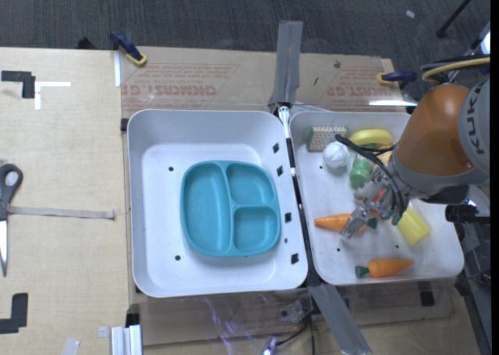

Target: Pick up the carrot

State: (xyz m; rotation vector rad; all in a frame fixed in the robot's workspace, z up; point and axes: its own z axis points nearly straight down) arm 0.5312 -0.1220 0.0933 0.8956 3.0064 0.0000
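Two carrots lie in the right bin (437, 256). One orange carrot (330, 221) rests near the bin's left wall, pointing left. A second carrot (387, 268) with a green stub end lies near the front edge. My gripper (356, 225) is low in the bin, right at the first carrot's right end and apparently touching it. The arm's orange band (437, 131) hangs above the right half of the bin and hides part of it.
The right bin also holds a yellow block (413, 225), a green object (361, 170), a white ball (335, 156), a banana (371, 138) and a sponge (323, 137). A teal divided plate (231, 207) sits in the left bin (148, 189). Scissors (6, 189) lie at far left.
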